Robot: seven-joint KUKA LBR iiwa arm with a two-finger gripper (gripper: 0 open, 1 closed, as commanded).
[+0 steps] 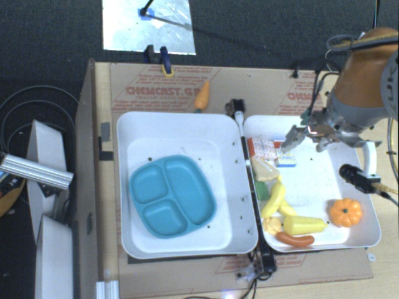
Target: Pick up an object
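While no object is lifted yet, we judge the task to be at its approach stage, with the grasp and the lift both left to do.

Going left to right, we first note the left bin, which bears a blue divided tray lying flat near its middle. An orange carrot-like piece lies on the cardboard behind this bin, outside both bins.

We then reach the right bin, where the candidate objects sit. Along its left wall we see a red-and-white packet, a pale wedge-shaped piece and a green piece. Toward the front lie a yellow banana, a yellow corn-like piece and a red sausage-like piece, packed close and in places touching. A small blue-and-white box lies just beside the packet.

The gripper hangs above the rear left part of this bin, over the packet and just behind the small box. Nothing shows between its fingers; we cannot tell whether the claw is released or clenched.

Further right, an orange pumpkin stands well apart from the cluster. A black cylindrical part juts over the bin near the pumpkin. We judge the crowding along the left wall the main obstacle to a clean grasp.
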